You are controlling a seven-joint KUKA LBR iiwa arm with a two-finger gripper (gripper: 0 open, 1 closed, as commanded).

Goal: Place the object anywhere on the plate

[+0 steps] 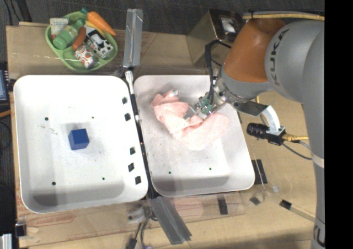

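- Two white bins sit side by side on the worktop: the left bin and the right bin, meeting at a grey divider in the middle of the frame.
- In the upper left of the frame stands one green bowl heaped with toy food, an orange carrot lying across its top edge.
- One blue cube rests in the left bin, left of centre, well apart from everything else.
- One pink crumpled cloth lies in the upper middle of the right bin, spread from its centre toward the right.
- The grey arm with its orange band fills the upper right of the frame and overhangs the right bin's upper right corner.
- The claw is down on the pink crumpled cloth, at its upper right part; folds lie to the left of it and below it.
- Whether the claw is parted or pinching the fabric cannot be told from this angle.
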